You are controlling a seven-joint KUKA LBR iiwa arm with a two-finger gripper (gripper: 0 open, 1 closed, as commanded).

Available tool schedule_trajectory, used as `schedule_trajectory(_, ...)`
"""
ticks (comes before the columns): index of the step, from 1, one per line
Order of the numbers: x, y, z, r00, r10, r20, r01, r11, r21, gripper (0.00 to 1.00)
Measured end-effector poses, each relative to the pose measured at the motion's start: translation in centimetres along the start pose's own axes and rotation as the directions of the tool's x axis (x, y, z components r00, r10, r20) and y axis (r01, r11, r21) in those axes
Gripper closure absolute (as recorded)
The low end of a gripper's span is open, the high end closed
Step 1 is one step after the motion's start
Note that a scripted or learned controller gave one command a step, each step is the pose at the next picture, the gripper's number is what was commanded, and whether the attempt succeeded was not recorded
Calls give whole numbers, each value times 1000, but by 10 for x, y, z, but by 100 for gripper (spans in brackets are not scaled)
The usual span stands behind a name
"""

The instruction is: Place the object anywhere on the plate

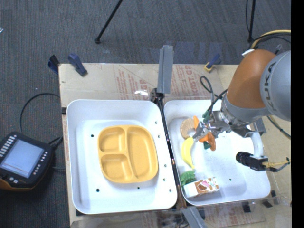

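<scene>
One claw on grey arm w/ orange band, over right bin, upper-middle part.
- Claw state: can't tell, tips blurred against the items under them.
- Orange item: small, carrot-like, right at claw tips, touching or just below; grip not confirmed. Still in right bin.
- Banana: yellow, just left-below claw, lying lengthwise on bin floor.
- Tan round item: just left of claw, near bin's upper-left corner; type unclear.
- Green leafy item: well below claw, by bin's left wall.
- Small carton: white w/ printed picture, below claw, just beside green item.
- Yellow plate: 3 compartments, far left of claw, centred in left bin.
</scene>
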State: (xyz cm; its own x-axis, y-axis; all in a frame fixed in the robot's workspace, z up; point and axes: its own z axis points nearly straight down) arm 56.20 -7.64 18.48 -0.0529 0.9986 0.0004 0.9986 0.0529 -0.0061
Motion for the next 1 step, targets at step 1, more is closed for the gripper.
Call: schedule_trajectory(1,0,0,0,1000,0,0,0,1000,0,0)
